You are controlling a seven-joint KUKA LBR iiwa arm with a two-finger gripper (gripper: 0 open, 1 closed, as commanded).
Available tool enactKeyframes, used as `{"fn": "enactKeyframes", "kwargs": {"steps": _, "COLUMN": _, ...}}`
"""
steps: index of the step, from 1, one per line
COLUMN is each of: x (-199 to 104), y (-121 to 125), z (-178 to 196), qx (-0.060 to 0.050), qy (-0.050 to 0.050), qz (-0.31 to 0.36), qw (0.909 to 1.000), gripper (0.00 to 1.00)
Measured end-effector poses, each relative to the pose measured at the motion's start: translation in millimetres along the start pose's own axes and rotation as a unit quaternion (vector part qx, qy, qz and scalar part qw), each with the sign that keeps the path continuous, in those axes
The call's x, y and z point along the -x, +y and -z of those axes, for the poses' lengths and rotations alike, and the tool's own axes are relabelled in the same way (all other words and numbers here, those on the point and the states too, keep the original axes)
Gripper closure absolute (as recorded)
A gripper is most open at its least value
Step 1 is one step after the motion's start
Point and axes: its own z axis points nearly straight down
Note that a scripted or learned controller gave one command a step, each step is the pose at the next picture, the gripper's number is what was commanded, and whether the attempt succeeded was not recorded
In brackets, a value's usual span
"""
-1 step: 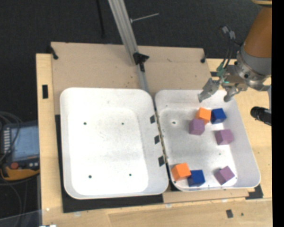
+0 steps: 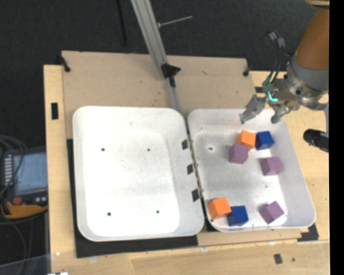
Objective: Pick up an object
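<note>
Arm [image 2: 312, 44]: cut off at frame's upper right, reaching down-left. Pincer [image 2: 264, 112]: fingers spread, gripping nothing, above right bin's [image 2: 292, 211] far edge, near orange cube [image 2: 247, 138].

A single fixed camera hangs above the pale wooden desk [image 2: 132, 85] and looks down at a slant, its far side toward the top of the frame. It stands far enough off to take in both shallow white plastic bins, the left one [image 2: 86, 153] and the right one [image 2: 295, 176], whole and side by side, along with dark floor beyond the desk's edges. The grey arm with its orange band [image 2: 315, 39] enters from the right side of the frame.
</note>
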Motion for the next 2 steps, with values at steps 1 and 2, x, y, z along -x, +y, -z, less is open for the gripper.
{"fn": "enactKeyframes", "kwargs": {"steps": 1, "x": 4.6, "y": -6.4, "z": -60.8, "qx": -0.003, "qy": -0.001, "qz": -0.002, "qw": 1.0, "gripper": 0.0}}
{"fn": "enactKeyframes", "kwargs": {"steps": 2, "x": 7.9, "y": 1.7, "z": -118.6, "qx": -0.003, "qy": -0.001, "qz": -0.003, "qw": 1.0, "gripper": 0.0}}
